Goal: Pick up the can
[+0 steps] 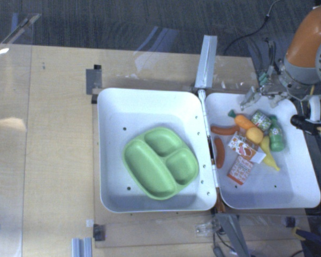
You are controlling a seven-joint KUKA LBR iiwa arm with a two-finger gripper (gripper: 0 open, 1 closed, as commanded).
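The can, small with a green and white label, lies on its side in the right bin. It is wedged between an orange carrot and a green bottle, with a lemon just in front. My gripper hangs over the bin's far edge, a little beyond the can and apart from it. Its metal fingers are spread open with nothing between them.
Also in the right bin are two red sausages, a yellow banana-like piece and two red and white packets. The left bin holds a green divided plate. A metal post stands behind the divider.
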